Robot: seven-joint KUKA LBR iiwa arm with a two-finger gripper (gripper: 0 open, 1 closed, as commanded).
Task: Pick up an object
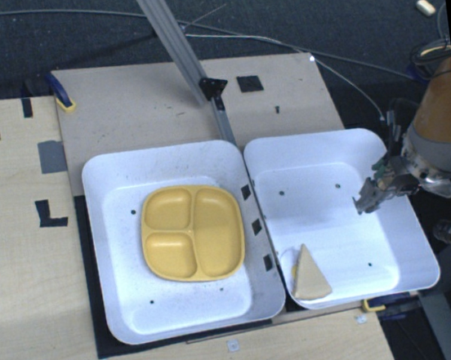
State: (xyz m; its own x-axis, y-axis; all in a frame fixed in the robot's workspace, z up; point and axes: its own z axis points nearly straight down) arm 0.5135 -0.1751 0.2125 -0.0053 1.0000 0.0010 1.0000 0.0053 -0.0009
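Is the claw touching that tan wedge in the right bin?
Apart. In the camera view the gripper sits near the right bin's right wall, while the wedge lies at its front left, with bare white floor between them.

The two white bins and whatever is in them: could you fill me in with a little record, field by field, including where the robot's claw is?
left bin: holds a yellow divided plate, lying flat near the middle
plate compartments: three
right bin: holds a pale wedge-shaped piece, near the front left corner
gripper: over the right bin's right side, apart from the wedge
gripper contents: nothing seen between its fingers
arm: reaches in from the right
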